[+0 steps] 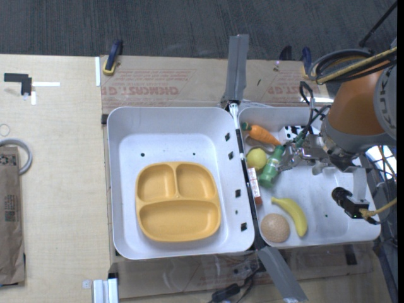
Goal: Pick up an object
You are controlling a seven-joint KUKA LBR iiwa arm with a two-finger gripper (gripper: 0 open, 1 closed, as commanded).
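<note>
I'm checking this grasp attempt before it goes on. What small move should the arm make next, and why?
Probably a short push left and down: the gripper sits right beside the green bottle, which lies tilted next to the lemon, and no object shows between its fingers.

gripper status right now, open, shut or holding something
Grey two-finger gripper: in the right-hand white bin, at the green plastic bottle; open, shut or holding cannot be told from this view.
</note>
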